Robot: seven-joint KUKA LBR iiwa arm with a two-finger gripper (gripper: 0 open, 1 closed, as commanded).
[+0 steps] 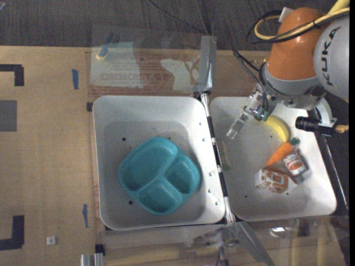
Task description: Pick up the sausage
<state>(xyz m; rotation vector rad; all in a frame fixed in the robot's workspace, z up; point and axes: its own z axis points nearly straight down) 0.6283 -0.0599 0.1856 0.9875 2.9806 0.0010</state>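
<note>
From my console, the bench [50,165] runs the full width, with black marks along its left edge. Two white bins sit side by side on it: the left bin [111,118] and the right bin [249,204], their inner walls touching. The arm [297,54] comes in over the right bin's far right corner, its orange band uppermost. A clear sheet [144,65] lies flat on the bench just beyond the left bin's far wall.

A teal plate [158,173] with three compartments lies in the middle of the left bin, turned at an angle to the walls.

The gripper [236,127] hangs over the right bin near its far left corner, nothing visibly in it; I cannot tell whether it is released or clenched.

Toward the right bin's right wall lie a banana [278,128], partly under the wrist, a carrot [280,153] just beside it, a brown-and-white pack [272,180], and a small red-and-white pack [294,163] touching the carrot. I cannot tell which of these, if any, is the sausage.
</note>
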